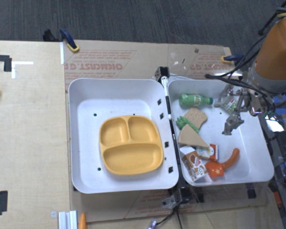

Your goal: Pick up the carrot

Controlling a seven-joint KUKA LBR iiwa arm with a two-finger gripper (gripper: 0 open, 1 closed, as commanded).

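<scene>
Carrot point(215, 169) sits low and a bit left of my pincer point(232, 121), well apart. Can't tell if my pincer's spread or not, honestly.

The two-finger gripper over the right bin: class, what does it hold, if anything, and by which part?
Nothing. The metal two-finger gripper hangs above bare white floor of the right bin, apart from the orange carrot lying near the bin's front edge.
</scene>
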